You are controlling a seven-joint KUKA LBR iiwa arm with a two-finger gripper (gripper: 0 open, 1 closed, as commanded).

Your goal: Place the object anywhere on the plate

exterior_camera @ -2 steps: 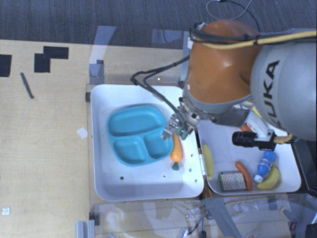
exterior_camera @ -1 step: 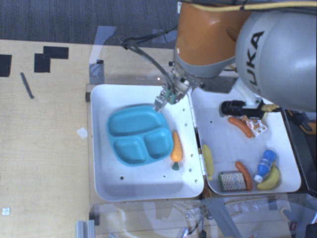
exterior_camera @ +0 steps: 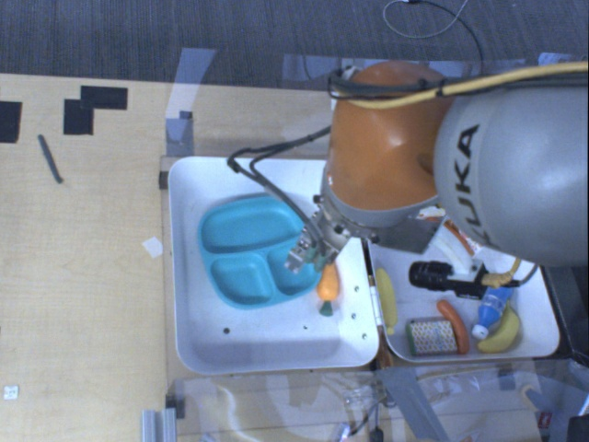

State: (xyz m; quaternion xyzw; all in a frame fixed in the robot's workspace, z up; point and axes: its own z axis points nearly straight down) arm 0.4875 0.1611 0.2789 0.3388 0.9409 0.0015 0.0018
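The hand [exterior_camera: 308, 251] hovers over the blue plate's [exterior_camera: 241, 251] right edge; whether it grips anything, I cannot tell. The carrot [exterior_camera: 328, 285] lies just beside the plate, so it should be carried well inside the rim before release.

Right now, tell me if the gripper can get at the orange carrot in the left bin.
Probably yes. The gripper hangs over the blue plate's right edge, and the carrot lies just beside it on the bare floor of the left bin, off the plate, with nothing lying between or on it.
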